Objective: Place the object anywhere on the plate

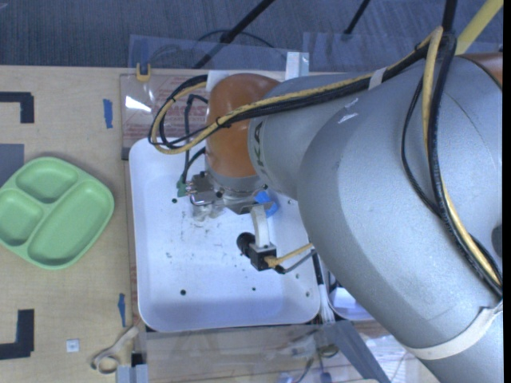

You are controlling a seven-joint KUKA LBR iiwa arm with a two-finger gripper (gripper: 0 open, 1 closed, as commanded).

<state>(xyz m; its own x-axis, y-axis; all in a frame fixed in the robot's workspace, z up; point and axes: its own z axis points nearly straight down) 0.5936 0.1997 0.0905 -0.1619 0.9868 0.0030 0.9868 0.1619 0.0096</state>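
Tool (206, 206) first: it hangs low over the upper left part of the white bin (160, 294), under the orange band (231, 134) of the big grey arm (383, 198). I cannot tell how it is set, since the wrist covers most of it. A small blue thing (268, 208) peeks out just beside the wrist, right of the tool, and that may be the object to move (most of it is hidden, so I am not sure). Nothing can be seen caught in the tool. The green plate (56, 212) lies on the wooden table (64, 102), well apart to the left, outside the bin, and it has three hollows. I think the step now is the pick. To do it well, the tool should line up right above the blue thing, go straight down, and close on its middle, not its edge. Then it should lift high enough to clear the bin's wall before it swings left. Any hollow of the plate will do, so aim for the big one. The black and yellow cables (180, 118) loop close by, so slow moves seem wise.
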